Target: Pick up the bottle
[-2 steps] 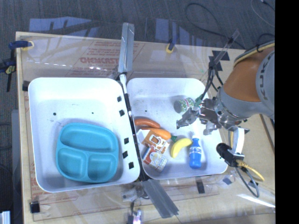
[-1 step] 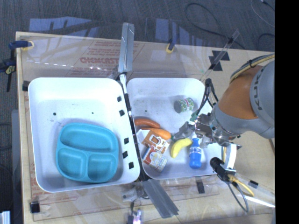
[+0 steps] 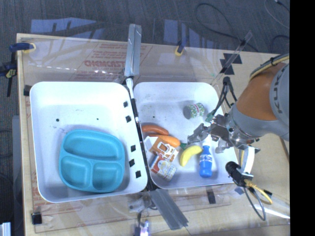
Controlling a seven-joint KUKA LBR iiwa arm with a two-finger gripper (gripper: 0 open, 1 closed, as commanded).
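The bottle [image 3: 205, 163] is small and blue with a white label and lies in the right bin [image 3: 162, 93], near its front wall. My gripper [image 3: 207, 140] hovers just above and behind the bottle's cap, reaching in from the right. Its fingers [image 3: 196, 134] are spread open, and nothing is held between them. The bottle rests on the bin floor, apart from the fingers.
A yellow banana [image 3: 189, 155] lies just left of the bottle. Further left are a printed carton [image 3: 163, 157] and an orange carrot-like piece [image 3: 154, 130]. A small can [image 3: 195, 110] lies behind the gripper. The left bin [image 3: 74, 97] holds a blue compartment tray [image 3: 92, 160].
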